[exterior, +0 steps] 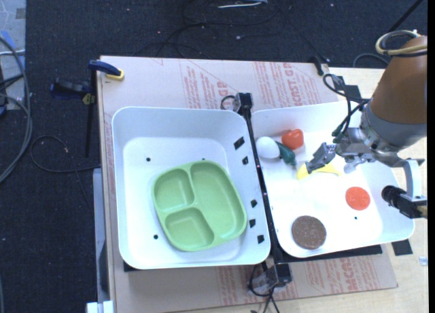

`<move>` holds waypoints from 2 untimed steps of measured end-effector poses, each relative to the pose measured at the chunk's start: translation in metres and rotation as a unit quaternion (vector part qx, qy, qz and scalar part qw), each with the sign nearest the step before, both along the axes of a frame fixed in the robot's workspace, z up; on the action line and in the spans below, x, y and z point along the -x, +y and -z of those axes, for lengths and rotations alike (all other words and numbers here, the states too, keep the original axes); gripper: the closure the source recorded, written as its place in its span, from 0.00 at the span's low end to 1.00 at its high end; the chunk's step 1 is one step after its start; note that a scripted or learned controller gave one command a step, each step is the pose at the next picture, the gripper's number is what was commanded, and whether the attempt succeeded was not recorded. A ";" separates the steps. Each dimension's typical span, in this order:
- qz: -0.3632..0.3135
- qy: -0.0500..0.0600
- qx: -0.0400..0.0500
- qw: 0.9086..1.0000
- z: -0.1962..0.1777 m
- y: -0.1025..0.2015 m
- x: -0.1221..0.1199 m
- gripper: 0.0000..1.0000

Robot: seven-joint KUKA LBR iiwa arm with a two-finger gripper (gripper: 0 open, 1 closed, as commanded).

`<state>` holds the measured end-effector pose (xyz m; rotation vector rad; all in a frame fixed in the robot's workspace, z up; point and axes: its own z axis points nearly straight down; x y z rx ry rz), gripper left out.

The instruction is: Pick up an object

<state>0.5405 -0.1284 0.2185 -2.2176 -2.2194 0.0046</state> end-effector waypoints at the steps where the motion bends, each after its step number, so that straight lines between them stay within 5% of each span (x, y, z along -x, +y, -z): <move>1: 0.000 0.002 -0.001 1.000 0.064 0.005 -0.002 0.00; 2: 0.000 -0.001 0.000 1.000 0.125 0.008 0.002 0.00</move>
